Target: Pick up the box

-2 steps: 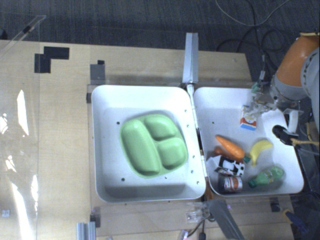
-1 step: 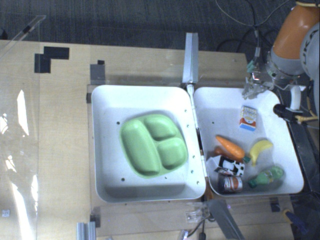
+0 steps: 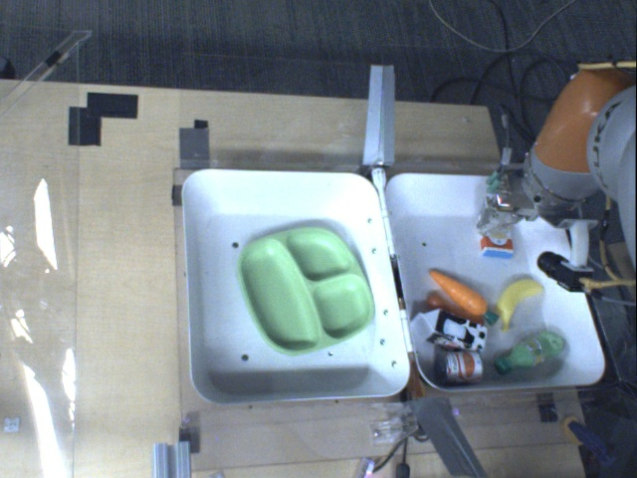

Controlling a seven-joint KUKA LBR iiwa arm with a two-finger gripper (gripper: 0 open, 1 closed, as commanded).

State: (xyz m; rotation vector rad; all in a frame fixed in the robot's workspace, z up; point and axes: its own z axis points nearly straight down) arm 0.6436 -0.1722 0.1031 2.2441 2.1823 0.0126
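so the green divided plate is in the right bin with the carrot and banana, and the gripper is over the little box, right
Not quite. The camera view shows the green divided plate alone in the left bin. The carrot and banana lie in the right bin, where the gripper is over the little box.

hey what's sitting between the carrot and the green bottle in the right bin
In the camera view, the banana lies between the carrot and the green bottle, toward the far side of that stretch; the rest is bare white bin floor.
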